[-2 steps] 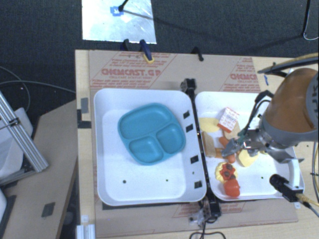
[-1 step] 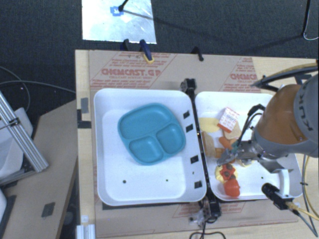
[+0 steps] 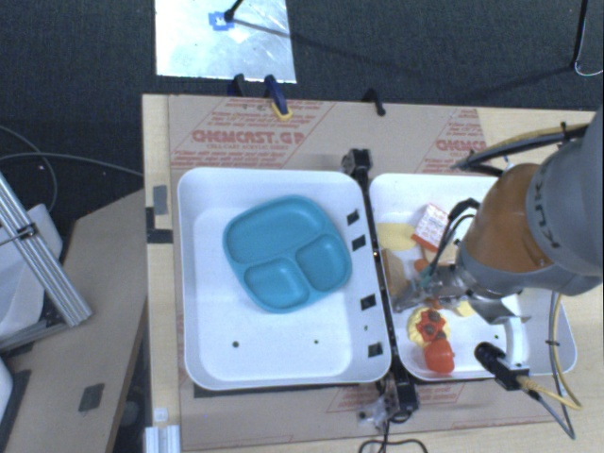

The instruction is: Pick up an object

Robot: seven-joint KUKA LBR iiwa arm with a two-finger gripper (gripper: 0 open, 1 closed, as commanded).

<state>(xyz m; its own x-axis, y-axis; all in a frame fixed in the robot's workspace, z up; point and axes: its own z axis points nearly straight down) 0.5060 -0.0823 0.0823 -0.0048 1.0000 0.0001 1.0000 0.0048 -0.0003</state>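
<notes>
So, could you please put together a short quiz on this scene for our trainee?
1. True or false: the blue three-compartment plastic tray lies in the left white bin.
2. Which bin is the grey arm with the orange band reaching into?
A. left
B. right
C. neither
3. Fill in: near the front of the right white bin lies a small ___ tomato-like object.

Key: 1 true; 2 B; 3 red.
</notes>
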